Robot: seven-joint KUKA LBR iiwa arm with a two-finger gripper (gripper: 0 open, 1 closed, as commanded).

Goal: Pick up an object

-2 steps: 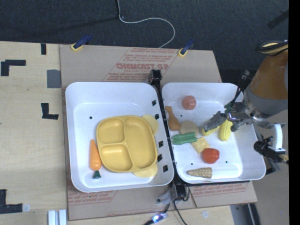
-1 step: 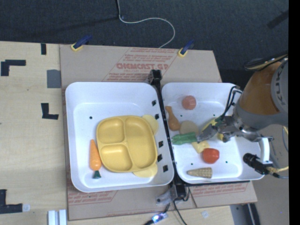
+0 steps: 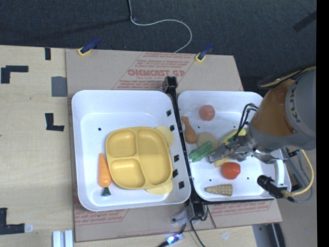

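Resting beside fingers (image 3: 220,154) — tomato (image 3: 231,170) (right bin (image 3: 247,98))

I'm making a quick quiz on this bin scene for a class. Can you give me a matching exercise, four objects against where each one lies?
Things:
1. carrot
2. yellow divided plate
3. pink ball
4. cone

Places:
A. far end of the right bin
B. near edge of the right bin
C. middle of the left bin
D. left bin, left of the plate

Pairs: 1-D, 2-C, 3-A, 4-B
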